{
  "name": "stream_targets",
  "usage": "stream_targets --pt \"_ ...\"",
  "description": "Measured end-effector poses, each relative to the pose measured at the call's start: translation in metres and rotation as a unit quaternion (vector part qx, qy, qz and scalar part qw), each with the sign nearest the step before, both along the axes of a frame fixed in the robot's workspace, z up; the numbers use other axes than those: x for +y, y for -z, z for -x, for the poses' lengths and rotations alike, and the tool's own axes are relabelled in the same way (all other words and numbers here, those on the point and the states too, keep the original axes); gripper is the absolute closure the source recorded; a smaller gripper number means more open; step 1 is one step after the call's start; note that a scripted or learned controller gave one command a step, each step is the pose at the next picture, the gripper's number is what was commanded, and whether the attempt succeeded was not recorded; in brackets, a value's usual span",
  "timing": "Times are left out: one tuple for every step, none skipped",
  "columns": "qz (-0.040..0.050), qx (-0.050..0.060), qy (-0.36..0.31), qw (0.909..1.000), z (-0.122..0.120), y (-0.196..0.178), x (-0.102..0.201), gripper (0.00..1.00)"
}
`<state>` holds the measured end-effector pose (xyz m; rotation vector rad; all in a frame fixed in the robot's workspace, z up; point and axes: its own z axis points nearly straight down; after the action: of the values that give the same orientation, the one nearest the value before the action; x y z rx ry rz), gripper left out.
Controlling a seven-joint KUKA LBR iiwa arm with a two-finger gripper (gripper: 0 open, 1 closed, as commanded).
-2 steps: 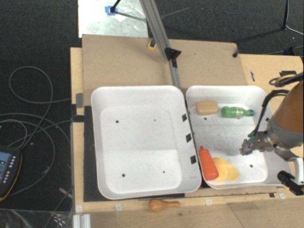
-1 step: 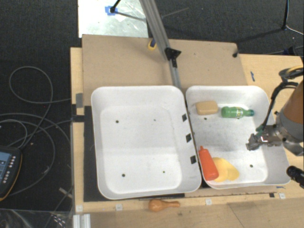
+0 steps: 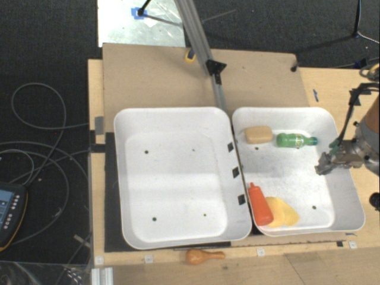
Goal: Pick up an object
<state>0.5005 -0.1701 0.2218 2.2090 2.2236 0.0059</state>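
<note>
Four objects lie left of gripper (image 3: pixel 325 164).

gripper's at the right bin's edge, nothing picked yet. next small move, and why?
Probably shift the gripper toward the view's left and up, to stand over the green bottle. It sits at the right bin's right side with no object under it, and the bottle looks like the nearest object. The bottle lies apart from the tan block, leaving room around it.
</note>
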Motion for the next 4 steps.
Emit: stream_targets --pt "0.0001 -0.001 0.0 1.0 -0.006 -0.058 0.009 1.0" --pt "-0.0019 0.003 -0.002 1.0 -0.015 -0.047 0.058 1.0" --pt "-0.0023 0.003 -0.002 1.0 -0.018 -0.034 0.105 1.0" --pt "-0.0026 0.003 -0.003 1.0 -0.017 -0.027 0.168 1.0"
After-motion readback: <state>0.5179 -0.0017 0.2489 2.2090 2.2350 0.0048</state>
